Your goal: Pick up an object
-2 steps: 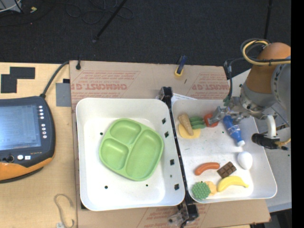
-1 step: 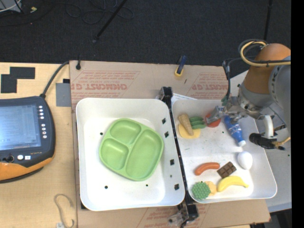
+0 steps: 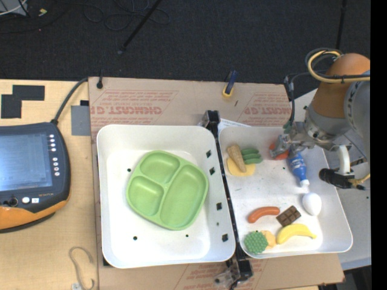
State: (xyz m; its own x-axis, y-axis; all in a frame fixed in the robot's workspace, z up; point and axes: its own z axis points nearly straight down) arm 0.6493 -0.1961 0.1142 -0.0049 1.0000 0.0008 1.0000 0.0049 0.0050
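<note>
nearest you, along the front wall of the right bin [image 3: 338,246], lie a green knobbly ball [image 3: 256,241] and a yellow banana [image 3: 295,233], with a small brown chocolate block [image 3: 288,215] touching the banana's upper side. just behind them you see a red sausage [image 3: 263,213] and, to its right, a white egg [image 3: 312,203].

further back in that bin a corn cob with green leaves [image 3: 242,157] rests on a yellow piece beside the divider. near the back right corner a blue bottle with a white cap [image 3: 299,168] lies tilted, cap toward you.

the hand [image 3: 289,142] sits low at that back corner, just above the bottle's far end, with something red-orange beside it. you cannot tell whether the hand is spread or pressed together, and nothing shows plainly between its fingers. the grey arm [image 3: 338,101] with its orange band comes in from the right.

the left bin [image 3: 115,162] carries a green divided plate [image 3: 167,188], lying flat near its middle. on the bench [image 3: 36,234] to the left rests a teach pendant [image 3: 27,171] with a dark screen.
</note>
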